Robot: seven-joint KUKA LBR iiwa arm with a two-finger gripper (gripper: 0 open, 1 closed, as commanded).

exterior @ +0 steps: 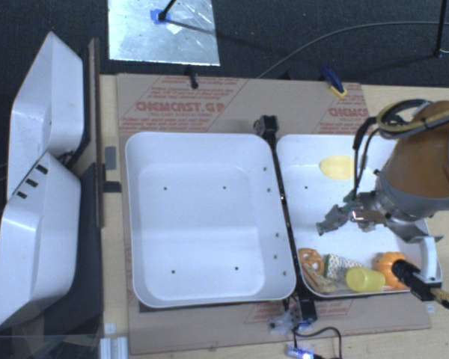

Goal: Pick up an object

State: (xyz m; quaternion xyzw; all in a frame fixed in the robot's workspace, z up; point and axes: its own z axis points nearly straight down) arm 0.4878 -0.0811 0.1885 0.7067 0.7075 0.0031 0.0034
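The gripper (pixel 335 221) hung with fingers spread, holding nothing, above the right bin (pixel 314 200); the yellow cup (pixel 364 279) looked light, rigid, best pinched across its sides

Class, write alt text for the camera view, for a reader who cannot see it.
A grey and orange robot arm reaches in from the right, its end effector above the right white bin. Along that bin's near edge lie a pretzel, a yellow cup and an orange object; a pale yellow item lies farther back.

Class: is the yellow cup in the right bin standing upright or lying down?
Lying down: the yellow cup rests on its side against the bin's near wall.
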